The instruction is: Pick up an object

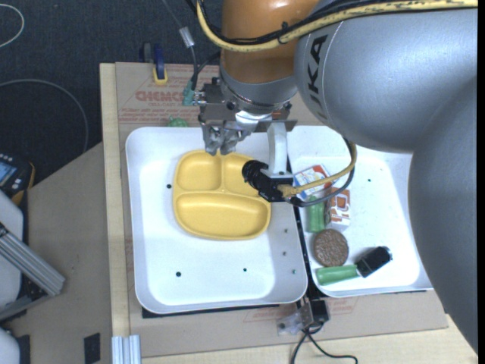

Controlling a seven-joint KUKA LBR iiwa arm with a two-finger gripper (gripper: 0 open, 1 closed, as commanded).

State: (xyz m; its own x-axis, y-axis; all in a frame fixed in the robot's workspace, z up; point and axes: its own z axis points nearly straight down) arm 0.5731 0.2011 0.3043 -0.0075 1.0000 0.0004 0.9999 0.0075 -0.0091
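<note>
Hovering at the far rim of the yellow plastic divided plate (220, 199), my gripper (220, 139) is poised low, as if for an edge grasp; I cannot tell how its fingers stand. The plate lies just below it in the left white bin (151, 264), flat, probably unlifted.
</note>
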